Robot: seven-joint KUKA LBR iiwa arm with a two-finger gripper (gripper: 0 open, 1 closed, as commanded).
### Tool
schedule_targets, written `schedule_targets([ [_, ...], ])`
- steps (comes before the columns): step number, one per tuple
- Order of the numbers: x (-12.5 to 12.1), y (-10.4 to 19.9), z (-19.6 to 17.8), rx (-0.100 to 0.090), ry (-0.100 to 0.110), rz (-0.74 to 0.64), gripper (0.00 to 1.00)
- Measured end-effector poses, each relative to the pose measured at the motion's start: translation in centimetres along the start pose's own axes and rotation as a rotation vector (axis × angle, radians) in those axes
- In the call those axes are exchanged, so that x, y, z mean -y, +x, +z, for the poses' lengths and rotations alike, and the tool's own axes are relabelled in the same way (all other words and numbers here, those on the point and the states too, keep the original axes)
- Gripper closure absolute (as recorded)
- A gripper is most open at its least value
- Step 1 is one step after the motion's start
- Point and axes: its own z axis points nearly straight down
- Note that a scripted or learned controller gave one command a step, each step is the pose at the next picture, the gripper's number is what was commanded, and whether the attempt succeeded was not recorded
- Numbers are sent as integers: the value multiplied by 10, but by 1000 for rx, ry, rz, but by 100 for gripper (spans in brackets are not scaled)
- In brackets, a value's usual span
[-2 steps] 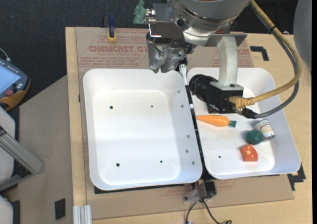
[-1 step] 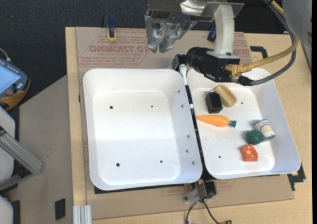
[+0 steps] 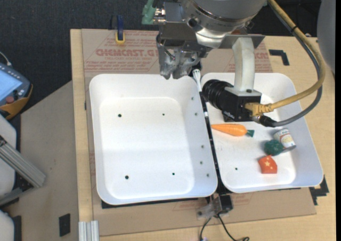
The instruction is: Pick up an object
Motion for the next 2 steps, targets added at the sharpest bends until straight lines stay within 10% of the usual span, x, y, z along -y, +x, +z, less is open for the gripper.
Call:
schedule_targets([
  [1,-33,0,-12,-1,-7,4,100],
  [2,-11,0,28,2,3,1,100],
])
